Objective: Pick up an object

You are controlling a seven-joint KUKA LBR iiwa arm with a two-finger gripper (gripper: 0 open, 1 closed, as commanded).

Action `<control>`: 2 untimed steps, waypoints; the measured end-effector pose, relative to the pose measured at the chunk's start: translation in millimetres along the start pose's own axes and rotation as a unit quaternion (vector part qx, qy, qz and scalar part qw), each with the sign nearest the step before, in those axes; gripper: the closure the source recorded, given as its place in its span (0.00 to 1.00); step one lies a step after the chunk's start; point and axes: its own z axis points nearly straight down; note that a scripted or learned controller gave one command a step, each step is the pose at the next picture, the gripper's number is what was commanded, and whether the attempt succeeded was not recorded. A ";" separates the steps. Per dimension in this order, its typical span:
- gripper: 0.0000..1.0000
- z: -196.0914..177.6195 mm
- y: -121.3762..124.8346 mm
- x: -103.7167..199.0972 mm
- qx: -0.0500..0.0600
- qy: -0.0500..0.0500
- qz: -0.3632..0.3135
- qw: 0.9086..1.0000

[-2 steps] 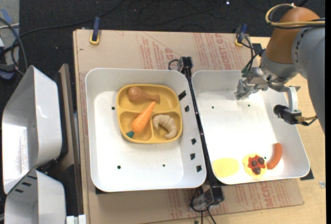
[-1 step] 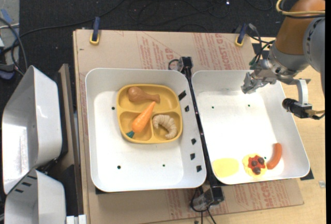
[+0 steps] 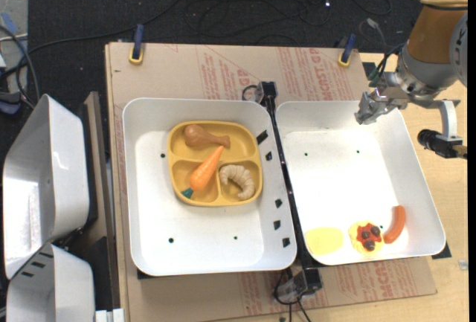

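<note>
The gripper [image 3: 367,113] is seen at the upper right of the frame, over the far rim of the right bin [image 3: 338,127]; whether its tips are apart or together cannot be told, and nothing is seen between them. A sausage [image 3: 395,224], a small pizza piece [image 3: 366,235] and a yellow disc [image 3: 324,240] lie along that bin's lower edge. In the left bin [image 3: 149,224], a yellow divided plate [image 3: 178,140] carries a drumstick [image 3: 205,137], a carrot [image 3: 206,169] and a shrimp [image 3: 239,180].

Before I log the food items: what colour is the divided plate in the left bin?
Yellow: the divided plate, seen in the camera view.
</note>
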 end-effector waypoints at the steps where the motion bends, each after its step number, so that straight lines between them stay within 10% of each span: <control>1: 1.00 -44.3 0.1 4.4 0.000 0.000 0.000 1.000; 2: 1.00 -44.5 -6.7 66.5 0.003 0.002 -0.002 1.000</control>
